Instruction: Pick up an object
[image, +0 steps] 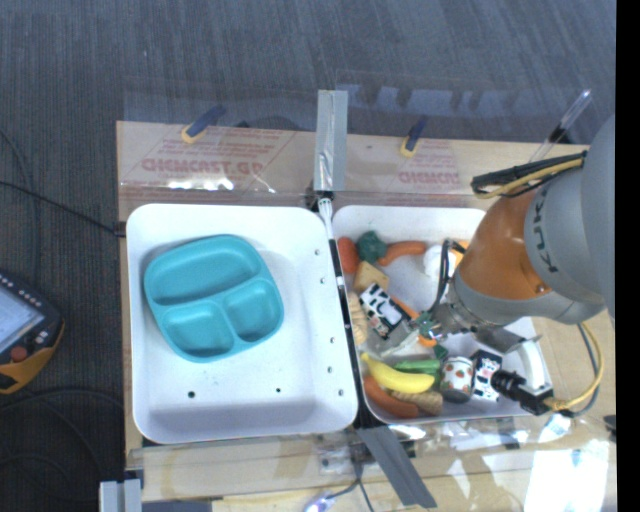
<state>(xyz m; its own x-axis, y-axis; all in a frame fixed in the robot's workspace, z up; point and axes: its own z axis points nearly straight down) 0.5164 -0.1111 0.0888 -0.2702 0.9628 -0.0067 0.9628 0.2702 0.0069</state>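
Camera view: right bin (352, 330) crowded with toy food.
Tool (432, 330): low among the pile; whether it grips anything cannot be told.
Banana (400, 378): near front wall, likely light, smooth, slippery; best pinched across its middle.

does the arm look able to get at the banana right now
Probably yes: the banana lies uncovered on top of the toys at the near side of the right bin, just left of the gripper.

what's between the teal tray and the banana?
In the camera view: bare white floor of the left bin, then the divider between bins. Teal tray left, banana right.
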